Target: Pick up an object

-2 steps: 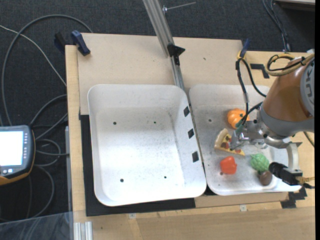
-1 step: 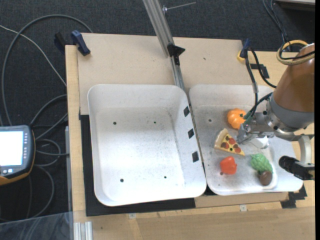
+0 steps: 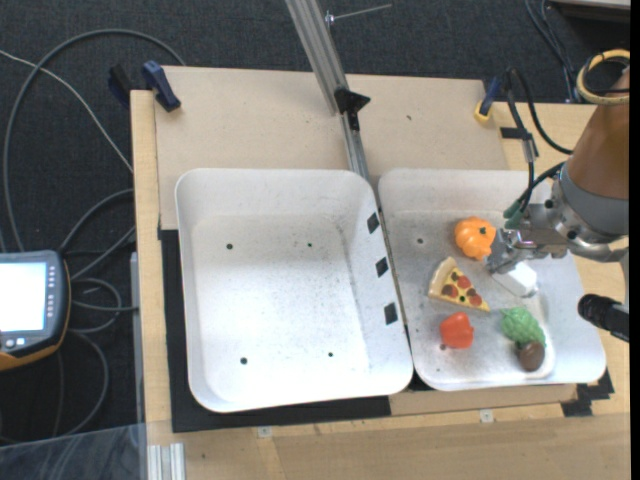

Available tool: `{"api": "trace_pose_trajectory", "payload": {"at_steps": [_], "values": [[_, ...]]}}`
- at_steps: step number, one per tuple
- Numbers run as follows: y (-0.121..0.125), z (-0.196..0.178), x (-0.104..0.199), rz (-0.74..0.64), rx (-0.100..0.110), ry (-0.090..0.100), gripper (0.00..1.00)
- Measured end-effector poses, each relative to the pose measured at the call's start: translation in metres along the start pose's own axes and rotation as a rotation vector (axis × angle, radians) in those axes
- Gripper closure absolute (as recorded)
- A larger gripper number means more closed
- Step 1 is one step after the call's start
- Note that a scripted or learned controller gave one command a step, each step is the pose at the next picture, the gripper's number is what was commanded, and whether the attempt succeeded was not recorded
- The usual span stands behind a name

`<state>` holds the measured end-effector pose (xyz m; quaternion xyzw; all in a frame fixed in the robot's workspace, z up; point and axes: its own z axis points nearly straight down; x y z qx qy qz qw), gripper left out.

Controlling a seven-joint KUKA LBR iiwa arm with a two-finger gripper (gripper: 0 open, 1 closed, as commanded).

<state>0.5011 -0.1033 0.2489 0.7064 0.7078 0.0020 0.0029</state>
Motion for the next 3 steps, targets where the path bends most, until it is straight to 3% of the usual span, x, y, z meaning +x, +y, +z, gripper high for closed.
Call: {"api": "trace_pose_trajectory", "payload": {"at_steps": [1,3], "values": [[0.010,0.011,0.052,-0.005,0.009,0.004,1.00],[0.037,0.014,0.145,-0.004,0.006,0.003,1.00]]}}
